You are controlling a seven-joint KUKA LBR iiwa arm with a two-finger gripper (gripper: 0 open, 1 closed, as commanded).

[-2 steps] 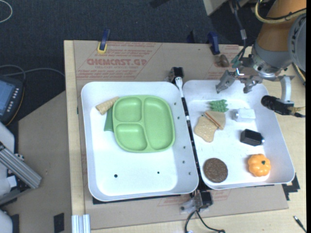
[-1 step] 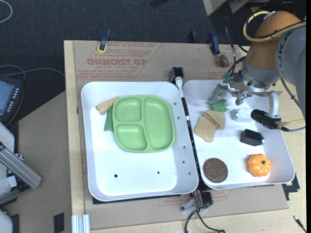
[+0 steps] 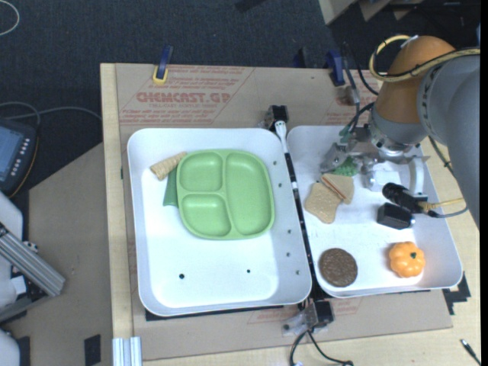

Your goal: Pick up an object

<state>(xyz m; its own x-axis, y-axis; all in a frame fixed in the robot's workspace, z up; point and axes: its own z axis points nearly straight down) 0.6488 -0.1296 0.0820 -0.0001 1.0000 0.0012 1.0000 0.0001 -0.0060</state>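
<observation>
White plastic frames the right bin (image 3: 450, 261), where we see the gripper (image 3: 345, 158) low over the sandwich (image 3: 329, 197) (its grip we cannot tell). We judge the flat, layered bread could slide or split apart, or crowd against the bin wall nearby.

Worktop (image 3: 229, 90): brown, printed lettering
Clamps (image 3: 162, 65): blue, rear edge
Floor (image 3: 114, 14): dark carpet

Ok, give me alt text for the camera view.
The grey arm's gripper reaches into the right bin, above a sandwich, a brown patty and an orange pumpkin. The left bin holds a green divided plate.
</observation>
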